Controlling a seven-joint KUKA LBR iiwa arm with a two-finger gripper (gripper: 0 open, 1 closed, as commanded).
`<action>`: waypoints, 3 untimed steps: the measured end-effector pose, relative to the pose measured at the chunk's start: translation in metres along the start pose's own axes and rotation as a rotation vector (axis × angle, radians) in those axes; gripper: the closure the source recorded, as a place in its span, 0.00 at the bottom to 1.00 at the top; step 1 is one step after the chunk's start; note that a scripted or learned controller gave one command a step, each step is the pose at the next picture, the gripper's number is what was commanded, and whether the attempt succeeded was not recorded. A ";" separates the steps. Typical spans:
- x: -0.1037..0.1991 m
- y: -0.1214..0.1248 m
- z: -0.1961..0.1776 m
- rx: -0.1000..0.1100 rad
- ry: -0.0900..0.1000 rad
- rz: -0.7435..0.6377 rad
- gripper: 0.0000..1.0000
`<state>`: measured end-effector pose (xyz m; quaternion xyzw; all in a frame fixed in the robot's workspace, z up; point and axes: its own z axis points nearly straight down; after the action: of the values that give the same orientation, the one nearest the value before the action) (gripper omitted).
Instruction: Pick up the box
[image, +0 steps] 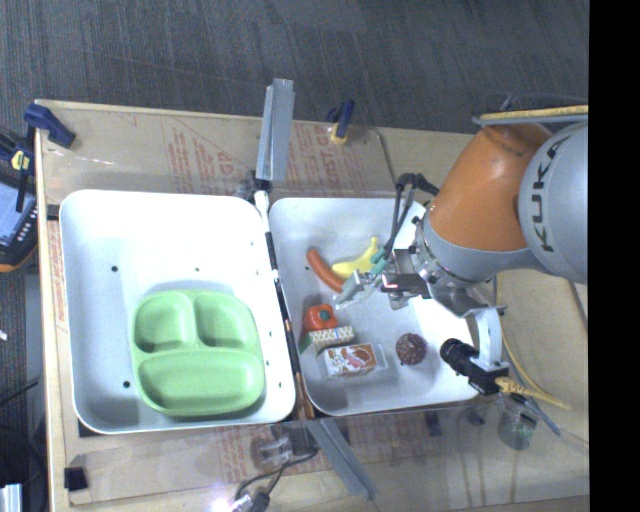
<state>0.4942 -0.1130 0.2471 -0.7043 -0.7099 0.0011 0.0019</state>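
A: Quick rundown, big to small?

B: Bench (150, 150) runs across the frame w/ two white bins. Left bin (90, 260) has a green divided tray (197, 352) at lower left-centre. Right bin (300, 225) has the small stuff. Arm (500, 205) comes in from the right, orange band at upper right of frame.

A: End effector?

B: End effector (362, 283) sits over the middle of the right bin, near a yellow banana-like piece (358, 262) and a red-orange sausage (322, 268). Fingers look spread a bit, nothing between them as far as I can see.

A: And the box?

B: Box (351, 360) lies flat near the bottom edge of the right bin, centre-low in frame. Small carton, brown/red print. Just above-left of it: a red tomato-ish thing (320, 317) and a small striped piece (331, 337), touching or nearly so. To its right, apart: a dark round item (410, 348).

A: So how to do it well?

B: My read: approach not begun yet. Shift toward the frame bottom, centre over the box, and align fingers across its short sides. Come straight down, and avoid nudging the striped piece. Bin wall is close below, so keep clear of it.
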 end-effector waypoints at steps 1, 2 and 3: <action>0.014 -0.011 0.123 -0.016 -0.004 0.024 0.00; -0.036 0.039 0.055 -0.002 -0.001 0.349 0.00; -0.049 0.024 0.026 -0.004 -0.002 0.079 0.00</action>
<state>0.5182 -0.1622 0.2213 -0.7317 -0.6816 0.0005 -0.0002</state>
